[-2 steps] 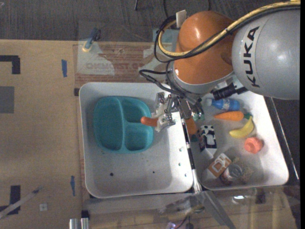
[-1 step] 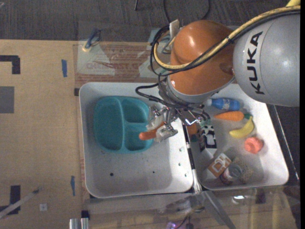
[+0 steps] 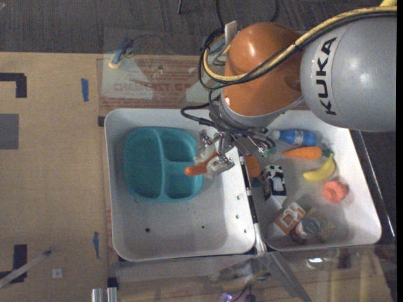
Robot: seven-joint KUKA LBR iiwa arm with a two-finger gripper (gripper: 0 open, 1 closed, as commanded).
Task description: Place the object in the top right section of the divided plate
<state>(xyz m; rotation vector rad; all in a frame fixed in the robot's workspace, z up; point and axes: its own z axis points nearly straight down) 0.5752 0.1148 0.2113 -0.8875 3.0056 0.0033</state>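
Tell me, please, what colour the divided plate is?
Teal, seen in the camera view: the divided plate in the left bin.

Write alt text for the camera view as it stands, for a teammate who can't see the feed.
The gripper holds a small orange object over the right edge of the teal divided plate in the left bin. The right bin holds a carrot, banana, bottle and other items.

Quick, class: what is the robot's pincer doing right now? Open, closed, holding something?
Pincer: closed on a small orange object, held over the right edge of the teal divided plate.
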